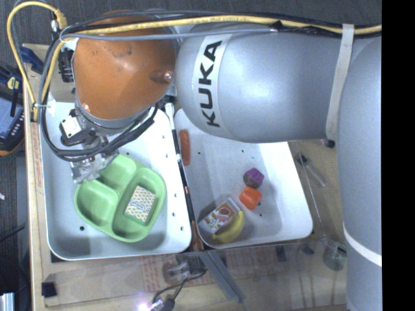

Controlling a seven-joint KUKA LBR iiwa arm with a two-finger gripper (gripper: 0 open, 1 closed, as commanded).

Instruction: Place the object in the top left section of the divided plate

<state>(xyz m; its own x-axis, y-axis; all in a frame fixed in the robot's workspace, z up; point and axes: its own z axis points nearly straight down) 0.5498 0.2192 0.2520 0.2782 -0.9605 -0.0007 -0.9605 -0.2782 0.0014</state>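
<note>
Right now your gripper [87, 168] hangs at the green divided plate's [97, 203] upper left edge; its hold can't be judged. A patterned packet [142, 203] already lies in the plate's right section. A release here could strike the rim and spill outside.

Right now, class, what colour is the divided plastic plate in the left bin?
Light green divided plastic plate, in the camera view.

Arm [259, 76] hides plate [97, 203] top-left section
</note>
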